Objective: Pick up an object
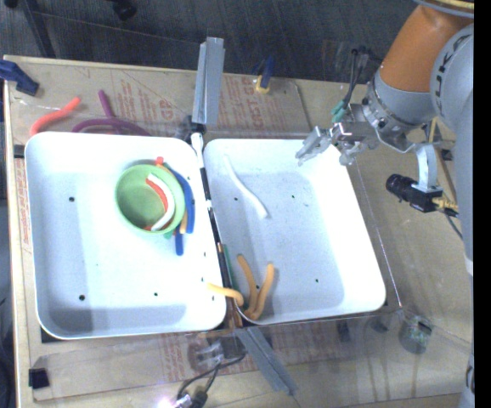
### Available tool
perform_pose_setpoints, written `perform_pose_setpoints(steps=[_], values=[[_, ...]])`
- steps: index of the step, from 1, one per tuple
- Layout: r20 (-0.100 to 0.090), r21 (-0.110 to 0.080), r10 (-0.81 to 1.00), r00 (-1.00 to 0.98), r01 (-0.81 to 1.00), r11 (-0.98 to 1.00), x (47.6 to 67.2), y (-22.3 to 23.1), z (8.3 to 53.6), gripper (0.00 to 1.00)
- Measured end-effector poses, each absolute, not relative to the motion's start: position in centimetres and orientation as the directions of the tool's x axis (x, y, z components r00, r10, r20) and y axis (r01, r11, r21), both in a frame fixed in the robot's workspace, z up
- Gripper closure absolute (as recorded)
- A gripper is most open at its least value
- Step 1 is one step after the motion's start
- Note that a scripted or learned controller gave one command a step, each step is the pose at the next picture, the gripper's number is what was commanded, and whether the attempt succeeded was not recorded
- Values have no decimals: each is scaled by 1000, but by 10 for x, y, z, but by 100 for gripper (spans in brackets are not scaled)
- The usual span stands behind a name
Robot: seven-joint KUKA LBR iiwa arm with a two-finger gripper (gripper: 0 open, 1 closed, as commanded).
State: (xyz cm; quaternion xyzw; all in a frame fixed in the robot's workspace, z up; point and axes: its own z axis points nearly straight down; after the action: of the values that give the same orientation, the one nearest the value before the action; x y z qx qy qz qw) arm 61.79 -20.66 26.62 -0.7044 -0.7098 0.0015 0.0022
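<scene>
Two shallow white bins sit side by side on a wooden bench [143, 359], the left bin [59, 253] and the right bin [347, 262] meeting along a narrow seam at the middle. Reaching in from the right, the grey arm [449, 66] bends downward at its orange band [415, 45], and the wrist tilts toward the far right corner of the right bin. At the tip, the gripper [326, 143] hangs over that bin's far rim, its two fingers [309, 147] spread apart with nothing between them. In the left bin, a green bowl [148, 198] rests slightly far of centre, with a red-and-white curved piece [167, 194] lying in it. Touching the bowl's right side is a blue stick [186, 219], pointing toward the near edge. Across the right bin's far half lies a thin white strip [250, 189], well apart from the gripper. Near the seam, at the right bin's near left corner, are some orange curved pieces [258, 287]. Just beside them, a yellow piece [224, 291] crosses the left bin's near right corner. Outside the bins, on the bench's far left, lie a purple hose [110, 126] and an orange tube [54, 116].
</scene>
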Motion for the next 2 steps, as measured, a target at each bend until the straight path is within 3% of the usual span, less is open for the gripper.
perform_pose_setpoints(steps=[2], values=[[0, -5, 984, -177, 984, 177, 512, -146, 174, 0]])
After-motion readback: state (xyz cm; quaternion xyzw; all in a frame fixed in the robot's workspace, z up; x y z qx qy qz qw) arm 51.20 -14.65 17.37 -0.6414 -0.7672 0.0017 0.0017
